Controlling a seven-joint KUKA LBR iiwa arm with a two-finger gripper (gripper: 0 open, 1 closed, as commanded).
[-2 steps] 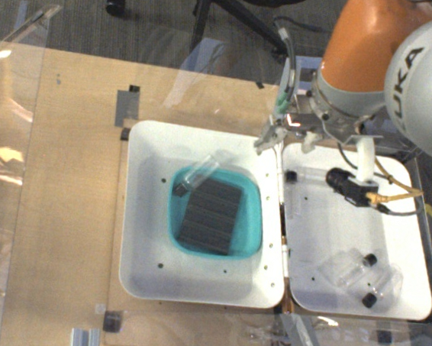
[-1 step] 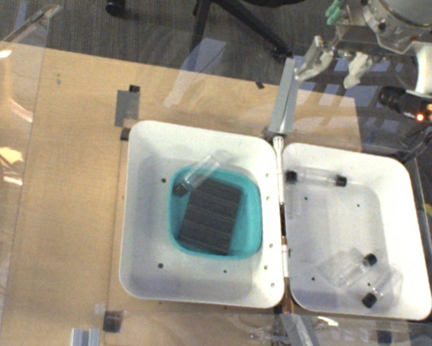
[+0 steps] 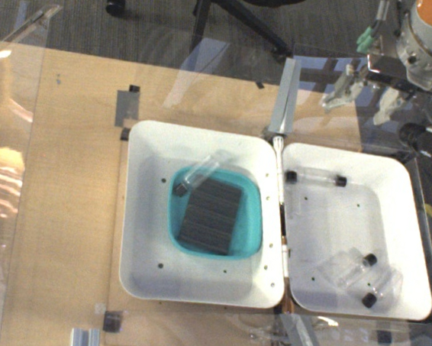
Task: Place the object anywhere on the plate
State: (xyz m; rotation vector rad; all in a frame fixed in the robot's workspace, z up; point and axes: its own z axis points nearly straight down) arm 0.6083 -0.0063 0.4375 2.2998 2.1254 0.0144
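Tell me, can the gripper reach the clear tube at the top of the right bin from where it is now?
Probably yes. The gripper hangs above the right bin's far edge, and the clear tube lies alone with nothing over it.

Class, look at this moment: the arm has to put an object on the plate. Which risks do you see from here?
1. The clear tubes in the right bin lie bunched together, so a grab may catch two or slip.
2. The plate already bears a dark ridged block and a tube, leaving little bare surface; a dropped tube may roll off.
3. The gripper hangs beyond the bins, so it must cross the bin wall.
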